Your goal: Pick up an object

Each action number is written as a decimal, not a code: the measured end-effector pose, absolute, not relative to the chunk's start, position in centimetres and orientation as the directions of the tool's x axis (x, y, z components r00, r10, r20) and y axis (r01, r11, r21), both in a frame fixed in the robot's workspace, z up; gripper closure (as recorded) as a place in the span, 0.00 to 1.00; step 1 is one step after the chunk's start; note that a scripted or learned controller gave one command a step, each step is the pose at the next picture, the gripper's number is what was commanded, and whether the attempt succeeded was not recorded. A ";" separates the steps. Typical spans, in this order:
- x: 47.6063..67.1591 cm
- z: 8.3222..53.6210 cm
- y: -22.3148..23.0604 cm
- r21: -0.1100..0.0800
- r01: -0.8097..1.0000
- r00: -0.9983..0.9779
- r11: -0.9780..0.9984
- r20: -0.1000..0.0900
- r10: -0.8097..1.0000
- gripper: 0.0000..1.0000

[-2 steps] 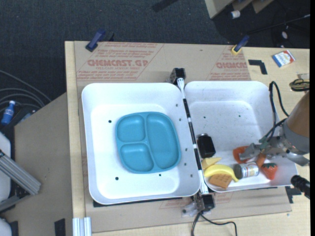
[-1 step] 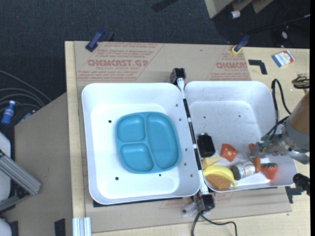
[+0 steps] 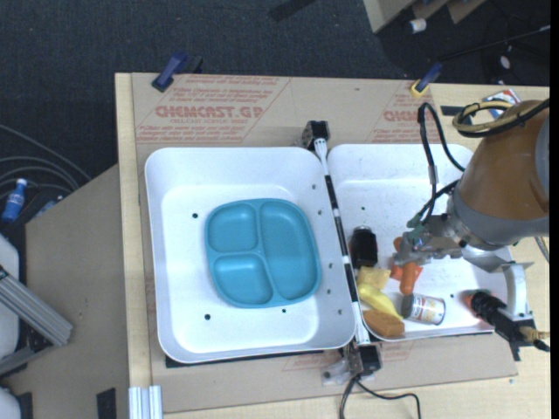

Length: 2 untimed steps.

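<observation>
My gripper (image 3: 412, 246) hangs low over the right bin (image 3: 393, 168), near its front half, with the grey and orange arm reaching in from the right. Directly beneath and just in front of it lies an orange carrot-like piece (image 3: 408, 275). I cannot tell whether the gripper touches it. A black object (image 3: 363, 247) sits to the gripper's left by the divider. A yellow banana-like piece (image 3: 376, 293), a brown rounded piece (image 3: 385, 323) and a small can (image 3: 425, 309) on its side lie at the bin's front.
The left bin (image 3: 175, 182) carries a blue divided plate (image 3: 261, 251) at its middle. Black cables (image 3: 428, 160) loop over the right bin's back. A black and orange fitting (image 3: 489, 308) sticks out at the bin's front right corner.
</observation>
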<state>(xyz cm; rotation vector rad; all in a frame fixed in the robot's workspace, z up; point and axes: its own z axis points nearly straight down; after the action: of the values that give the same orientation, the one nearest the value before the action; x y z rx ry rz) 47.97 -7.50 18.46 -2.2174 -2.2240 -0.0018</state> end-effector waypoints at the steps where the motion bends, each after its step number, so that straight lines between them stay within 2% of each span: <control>1: 48.0 21.1 0.5 -0.001 1.000 -0.002 0.002 0.001 1.000 1.00; 2: 47.9 24.3 5.3 -0.001 1.000 -0.001 0.001 0.001 1.000 1.00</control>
<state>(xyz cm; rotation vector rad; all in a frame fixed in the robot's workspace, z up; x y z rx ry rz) 47.91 5.28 24.32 -2.2193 -2.2221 -0.0001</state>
